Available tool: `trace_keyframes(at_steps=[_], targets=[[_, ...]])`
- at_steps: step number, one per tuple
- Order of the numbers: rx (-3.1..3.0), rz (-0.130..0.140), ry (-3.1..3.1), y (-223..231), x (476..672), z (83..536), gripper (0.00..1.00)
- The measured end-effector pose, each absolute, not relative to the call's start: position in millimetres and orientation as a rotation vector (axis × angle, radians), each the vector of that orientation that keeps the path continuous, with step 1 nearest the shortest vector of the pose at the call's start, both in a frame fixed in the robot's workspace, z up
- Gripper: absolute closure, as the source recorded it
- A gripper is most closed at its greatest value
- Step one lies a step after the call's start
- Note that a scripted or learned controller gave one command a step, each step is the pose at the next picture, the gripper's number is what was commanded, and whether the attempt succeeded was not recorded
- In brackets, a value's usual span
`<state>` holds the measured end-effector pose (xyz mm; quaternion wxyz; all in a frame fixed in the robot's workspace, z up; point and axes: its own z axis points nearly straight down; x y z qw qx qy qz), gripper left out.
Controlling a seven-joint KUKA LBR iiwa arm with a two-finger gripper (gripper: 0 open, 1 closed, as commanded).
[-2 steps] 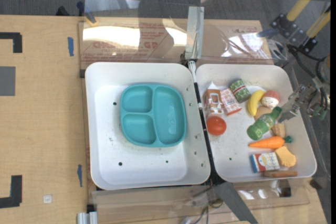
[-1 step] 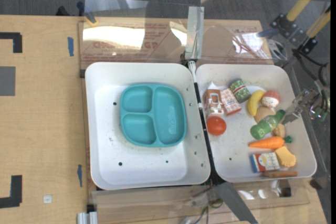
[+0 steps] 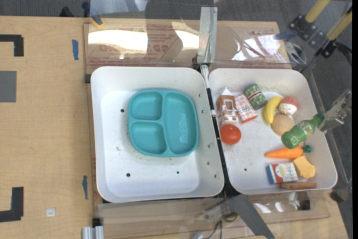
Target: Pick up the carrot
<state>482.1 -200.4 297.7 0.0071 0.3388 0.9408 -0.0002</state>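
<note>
Right now I see the carrot (image 3: pixel 286 151) lying flat in the right bin (image 3: pixel 251 176), its green end toward the bin's right wall, just below a green bottle (image 3: pixel 301 130) and above a yellow cheese wedge (image 3: pixel 305 167). My gripper (image 3: pixel 339 113) sits at the bin's right edge, up and right of the carrot, apart from it. Whether it is wide or narrow, I cannot tell from this angle.
</note>
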Motion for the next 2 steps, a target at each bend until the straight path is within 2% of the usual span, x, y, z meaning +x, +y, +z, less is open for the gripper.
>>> trace_keyframes(at_steps=[1,2], targets=[[1.062,-0.001,2.950,-200,481.1,294,0.00],[1.223,0.000,2.903,-206,477.4,146,0.00]])
